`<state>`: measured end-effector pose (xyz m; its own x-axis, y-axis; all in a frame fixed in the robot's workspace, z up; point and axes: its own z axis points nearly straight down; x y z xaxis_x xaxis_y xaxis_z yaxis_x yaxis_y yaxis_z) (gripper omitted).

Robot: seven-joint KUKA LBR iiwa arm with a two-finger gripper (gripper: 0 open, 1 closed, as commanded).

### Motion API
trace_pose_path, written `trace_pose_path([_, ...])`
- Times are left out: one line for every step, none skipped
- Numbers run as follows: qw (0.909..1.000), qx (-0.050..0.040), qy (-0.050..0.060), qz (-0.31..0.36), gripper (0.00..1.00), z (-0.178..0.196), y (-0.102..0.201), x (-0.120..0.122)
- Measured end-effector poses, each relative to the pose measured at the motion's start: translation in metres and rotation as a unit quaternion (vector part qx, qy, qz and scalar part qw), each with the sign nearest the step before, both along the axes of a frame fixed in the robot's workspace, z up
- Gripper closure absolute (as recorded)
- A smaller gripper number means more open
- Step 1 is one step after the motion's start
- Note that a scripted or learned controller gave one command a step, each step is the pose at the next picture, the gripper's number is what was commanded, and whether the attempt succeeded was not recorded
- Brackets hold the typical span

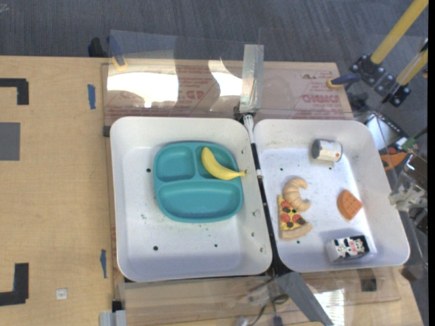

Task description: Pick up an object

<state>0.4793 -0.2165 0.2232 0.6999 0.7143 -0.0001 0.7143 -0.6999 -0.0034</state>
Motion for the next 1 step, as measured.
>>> trace_pose_path([0.9796, -0.0010, -0.001, 0.201, 1.00, -0.0183, 0.0058, 0.0442])
